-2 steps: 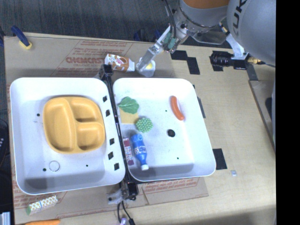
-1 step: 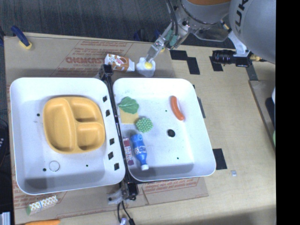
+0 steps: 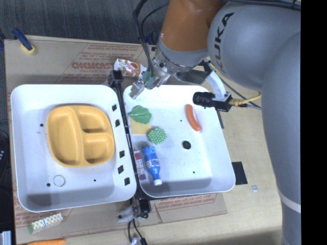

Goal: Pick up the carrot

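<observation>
The arm's bulk hides the right bin's (image 3: 219, 180) far corner, and the gripper (image 3: 144, 82) is too small and blurred to tell whether its jaws are apart or together. The carrot (image 3: 192, 117), a smooth orange stick, lies in the right bin at about 2 o'clock, its long axis running 11 to 5.

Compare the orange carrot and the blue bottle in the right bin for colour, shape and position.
The carrot is plain orange; the blue bottle has a white cap end. The carrot is a slim rounded stick; the bottle is thicker. The carrot lies near the bin's right wall, the bottle beside its left wall, nearer the camera. Both lie flat in the right bin, untouched.
</observation>
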{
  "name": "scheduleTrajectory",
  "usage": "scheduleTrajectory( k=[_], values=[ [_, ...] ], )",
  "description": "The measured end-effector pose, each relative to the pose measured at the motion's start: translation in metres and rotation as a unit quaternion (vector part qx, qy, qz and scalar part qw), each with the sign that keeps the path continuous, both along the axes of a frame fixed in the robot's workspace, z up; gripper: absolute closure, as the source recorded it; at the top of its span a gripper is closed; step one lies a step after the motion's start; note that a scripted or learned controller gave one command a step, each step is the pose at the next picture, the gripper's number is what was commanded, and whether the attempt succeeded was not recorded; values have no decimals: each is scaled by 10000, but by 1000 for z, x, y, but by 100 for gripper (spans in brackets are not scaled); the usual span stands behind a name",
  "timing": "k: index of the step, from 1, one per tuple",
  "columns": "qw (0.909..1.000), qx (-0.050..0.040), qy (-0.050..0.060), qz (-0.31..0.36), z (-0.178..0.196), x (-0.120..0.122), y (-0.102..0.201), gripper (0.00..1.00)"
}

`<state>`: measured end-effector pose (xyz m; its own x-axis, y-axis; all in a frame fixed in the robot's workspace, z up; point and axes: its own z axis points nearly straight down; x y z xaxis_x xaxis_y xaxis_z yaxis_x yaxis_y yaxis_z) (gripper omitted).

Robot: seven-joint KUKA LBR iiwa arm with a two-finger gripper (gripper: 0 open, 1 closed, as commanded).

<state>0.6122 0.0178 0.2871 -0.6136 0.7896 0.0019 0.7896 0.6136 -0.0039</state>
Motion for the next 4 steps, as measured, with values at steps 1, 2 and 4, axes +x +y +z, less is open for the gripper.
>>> scheduleTrajectory(
  k=[1,2,4],
  values=[
    [10000,-2,-2,5,-44,-45,25,100],
    [9934,5,-5,1150,-61,-46,-36,100],
    [9899,5,-7,1421,-96,-81,22,0]
  ],
)
